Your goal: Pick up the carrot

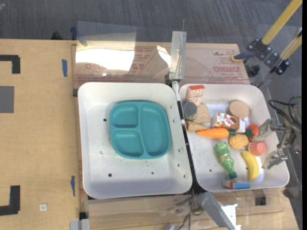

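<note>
We see the orange carrot lying in the right bin, touching the corn. We cannot tell about the claw.

Bins: white. Divided plate: teal. Carrot: orange, green tip. Banana: yellow. Bottle: green. Tomato: red. Worktop: tan with black corner markings.

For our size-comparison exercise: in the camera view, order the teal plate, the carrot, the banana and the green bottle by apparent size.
1. Teal plate, clearly largest.
2-4. Carrot, green bottle and banana look too alike in length to rank.
</note>
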You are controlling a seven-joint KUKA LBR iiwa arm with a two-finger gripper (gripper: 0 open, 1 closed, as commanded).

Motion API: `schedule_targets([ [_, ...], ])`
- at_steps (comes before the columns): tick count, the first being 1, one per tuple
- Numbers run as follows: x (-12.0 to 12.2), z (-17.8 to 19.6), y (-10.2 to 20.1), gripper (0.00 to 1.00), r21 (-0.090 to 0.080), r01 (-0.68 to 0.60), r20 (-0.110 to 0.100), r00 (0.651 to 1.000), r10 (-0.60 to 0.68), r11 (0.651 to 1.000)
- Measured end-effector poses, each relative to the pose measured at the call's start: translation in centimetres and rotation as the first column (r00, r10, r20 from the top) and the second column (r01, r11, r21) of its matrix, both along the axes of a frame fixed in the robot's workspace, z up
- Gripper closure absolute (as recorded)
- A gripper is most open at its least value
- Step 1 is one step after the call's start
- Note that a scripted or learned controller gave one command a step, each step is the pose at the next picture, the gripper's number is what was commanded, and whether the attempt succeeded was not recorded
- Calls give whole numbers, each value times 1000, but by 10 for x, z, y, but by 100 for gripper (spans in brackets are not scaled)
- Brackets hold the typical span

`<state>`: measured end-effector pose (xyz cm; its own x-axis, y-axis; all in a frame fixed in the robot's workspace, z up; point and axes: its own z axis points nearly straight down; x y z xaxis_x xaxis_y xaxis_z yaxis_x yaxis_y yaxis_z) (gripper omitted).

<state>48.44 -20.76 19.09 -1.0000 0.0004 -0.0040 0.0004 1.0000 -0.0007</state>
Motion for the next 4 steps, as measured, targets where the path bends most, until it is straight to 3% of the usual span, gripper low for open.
schedule_targets([
  [1, 83, -95, 55, 0, -2, -24, 6, 1000, 24, 1000],
  [2, 89, -101, 111, 0, 0, -40, 8, 999, 40, 999],
  [3, 93, -87, 112, 100, -1, -42, 21, 999, 42, 999],
  [4, 120, -3, 138, 100, -2, -283, 8, 959, 283, 959],
])
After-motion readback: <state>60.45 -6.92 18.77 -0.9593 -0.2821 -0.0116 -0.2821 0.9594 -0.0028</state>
